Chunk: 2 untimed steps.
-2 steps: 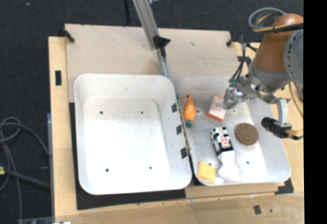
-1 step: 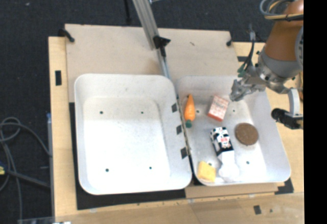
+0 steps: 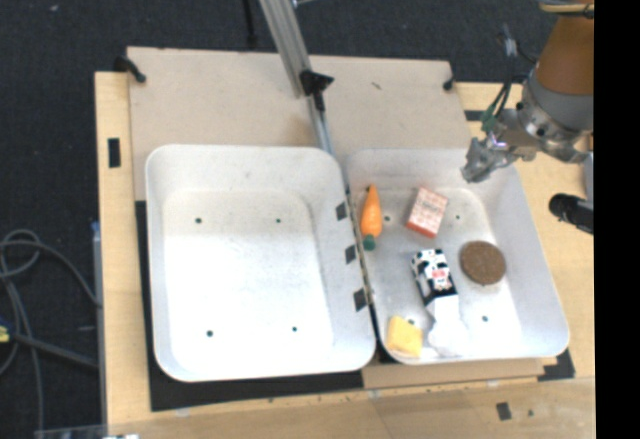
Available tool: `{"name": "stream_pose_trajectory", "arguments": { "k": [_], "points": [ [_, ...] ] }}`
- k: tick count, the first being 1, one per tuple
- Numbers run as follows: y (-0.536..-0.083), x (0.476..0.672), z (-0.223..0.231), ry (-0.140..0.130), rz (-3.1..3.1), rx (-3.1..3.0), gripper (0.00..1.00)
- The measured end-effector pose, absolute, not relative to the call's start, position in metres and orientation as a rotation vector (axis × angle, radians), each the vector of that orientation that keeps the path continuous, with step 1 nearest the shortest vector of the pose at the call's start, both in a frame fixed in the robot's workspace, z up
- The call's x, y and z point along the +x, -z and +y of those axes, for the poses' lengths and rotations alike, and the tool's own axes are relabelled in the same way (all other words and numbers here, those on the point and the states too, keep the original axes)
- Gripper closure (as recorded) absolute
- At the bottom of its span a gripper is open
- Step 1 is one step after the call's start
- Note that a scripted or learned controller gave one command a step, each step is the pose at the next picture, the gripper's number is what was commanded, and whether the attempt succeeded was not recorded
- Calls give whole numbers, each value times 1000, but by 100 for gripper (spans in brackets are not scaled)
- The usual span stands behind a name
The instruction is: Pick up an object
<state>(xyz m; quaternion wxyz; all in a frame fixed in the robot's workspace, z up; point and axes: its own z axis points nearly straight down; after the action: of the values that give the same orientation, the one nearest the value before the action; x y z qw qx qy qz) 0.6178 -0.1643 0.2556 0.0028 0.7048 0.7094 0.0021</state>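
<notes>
Hand (image 3: pixel 482 163), its opening too blurred to tell, is hovering over the right bin's (image 3: pixel 548 312) far corner, seemingly approaching, so next it is needing to drop onto a target, the box (image 3: pixel 427 212) lying nearest, carrot (image 3: pixel 371 212) beyond.

Lighting was even and diffuse, apparently from overhead. The two shallow white plastic bins (image 3: pixel 250 257) appeared bright with mild glare. Shadows were faint. Overall sharpness was soft, with fine detail slightly blurred.
</notes>
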Motion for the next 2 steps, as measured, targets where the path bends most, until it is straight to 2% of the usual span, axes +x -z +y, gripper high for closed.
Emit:
{"name": "stream_pose_trajectory", "arguments": {
  "k": [2],
  "points": [
    [-262,643,-57,-1,2221,2217,100]
  ]
}}
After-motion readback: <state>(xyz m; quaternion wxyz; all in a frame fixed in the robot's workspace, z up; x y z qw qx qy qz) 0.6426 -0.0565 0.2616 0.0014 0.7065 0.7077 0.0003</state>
